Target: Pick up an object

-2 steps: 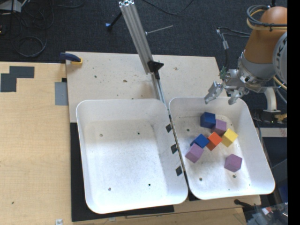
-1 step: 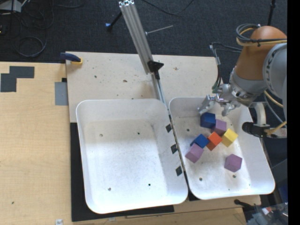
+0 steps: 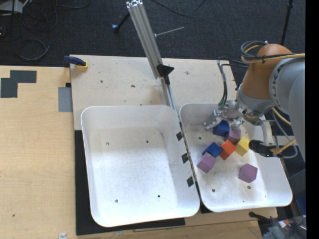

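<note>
My gripper (image 3: 224, 119) hangs low over the back of the right bin (image 3: 279, 195), reaching in from the right. Directly under it, touching or nearly touching, lies a dark blue block (image 3: 221, 129). A pale purple block (image 3: 234, 135) sits right beside that one. In front of them lie an orange block (image 3: 228, 148), a yellow block (image 3: 242, 146) and a second blue block (image 3: 213, 149). Nearer the bin's front are two purple blocks (image 3: 206, 162) (image 3: 247, 172). The gripper's body hides how it meets the dark blue block.
The left bin (image 3: 94, 128) stands beside the right one, with black clips along their shared wall (image 3: 185, 158). A slanted aluminium bar (image 3: 149, 44) rises behind the bins. The arm's orange band (image 3: 259, 78) and cables crowd the right bin's back right corner.
</note>
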Robot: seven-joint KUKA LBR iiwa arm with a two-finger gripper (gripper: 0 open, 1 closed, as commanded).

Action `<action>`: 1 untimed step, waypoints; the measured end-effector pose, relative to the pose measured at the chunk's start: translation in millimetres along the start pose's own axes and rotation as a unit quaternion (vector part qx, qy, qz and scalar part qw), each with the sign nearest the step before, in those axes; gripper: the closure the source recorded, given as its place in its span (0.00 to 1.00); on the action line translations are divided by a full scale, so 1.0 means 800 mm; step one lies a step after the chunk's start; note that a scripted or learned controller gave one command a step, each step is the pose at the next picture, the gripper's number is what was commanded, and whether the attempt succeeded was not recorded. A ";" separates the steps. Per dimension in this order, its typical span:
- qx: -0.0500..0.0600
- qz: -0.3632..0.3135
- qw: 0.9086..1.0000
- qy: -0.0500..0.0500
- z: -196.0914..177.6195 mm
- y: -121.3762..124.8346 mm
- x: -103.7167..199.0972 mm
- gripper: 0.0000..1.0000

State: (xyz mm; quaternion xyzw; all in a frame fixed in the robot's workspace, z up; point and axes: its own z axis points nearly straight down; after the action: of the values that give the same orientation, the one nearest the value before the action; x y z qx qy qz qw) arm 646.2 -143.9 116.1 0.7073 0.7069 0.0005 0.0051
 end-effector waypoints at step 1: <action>-0.001 0.003 1.000 0.001 -0.017 0.001 -0.002 1.00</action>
State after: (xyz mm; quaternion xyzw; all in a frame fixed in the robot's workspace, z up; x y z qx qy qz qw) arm 647.0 -145.3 129.6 0.7092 0.7050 0.0018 0.0056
